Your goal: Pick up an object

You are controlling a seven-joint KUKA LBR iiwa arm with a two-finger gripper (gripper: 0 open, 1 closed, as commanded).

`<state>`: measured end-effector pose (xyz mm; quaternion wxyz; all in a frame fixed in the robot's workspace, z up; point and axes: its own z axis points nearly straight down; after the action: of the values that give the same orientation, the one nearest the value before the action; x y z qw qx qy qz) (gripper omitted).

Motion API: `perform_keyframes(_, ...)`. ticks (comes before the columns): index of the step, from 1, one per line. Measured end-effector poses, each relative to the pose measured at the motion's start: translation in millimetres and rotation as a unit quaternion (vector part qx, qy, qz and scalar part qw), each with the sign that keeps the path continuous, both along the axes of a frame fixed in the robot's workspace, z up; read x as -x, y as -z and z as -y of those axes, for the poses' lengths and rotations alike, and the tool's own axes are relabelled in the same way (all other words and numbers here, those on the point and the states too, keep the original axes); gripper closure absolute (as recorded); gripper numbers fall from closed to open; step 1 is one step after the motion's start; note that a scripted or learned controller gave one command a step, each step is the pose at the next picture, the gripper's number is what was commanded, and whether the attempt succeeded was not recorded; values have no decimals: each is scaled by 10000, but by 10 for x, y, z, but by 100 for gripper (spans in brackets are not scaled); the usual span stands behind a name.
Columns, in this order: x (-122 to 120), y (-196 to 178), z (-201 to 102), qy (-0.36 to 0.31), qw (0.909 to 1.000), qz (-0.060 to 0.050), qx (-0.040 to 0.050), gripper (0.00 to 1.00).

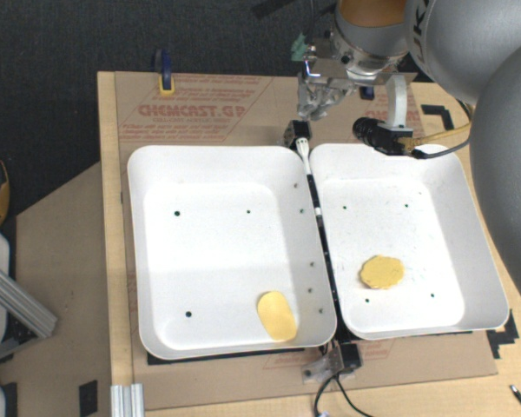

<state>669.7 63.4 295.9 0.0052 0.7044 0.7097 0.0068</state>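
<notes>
Hanging above the far edge of the surface, your metal two-finger claw [317,102] sat beyond the bins, near where their back corners meet, and carried nothing that you could see. Whether it was wide or narrow cannot be told; the parts blur together there. Just below it lay the two shallow white plastic bins. The left bin [156,233] held a pale yellow oval piece [277,314] near its front right corner. The right bin [451,198] held a flatter, rounder yellow piece [381,272] toward its front, left of centre. Both lay well apart from the claw. Judging by this, the pick was not yet done: you had to choose one, bring the claw over it, descend, close and lift.
</notes>
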Motion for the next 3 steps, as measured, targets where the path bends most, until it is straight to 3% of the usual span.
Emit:
perform_keyframes(1, 402, 277, -761, 2, 9999, -111, 3, 100)
perform_keyframes(2, 418, 490, -1453, 3, 10000, -91, 3, 100)
perform_keyframes(3, 268, 116, -1623, 24, 10000, -53, -1, 100)
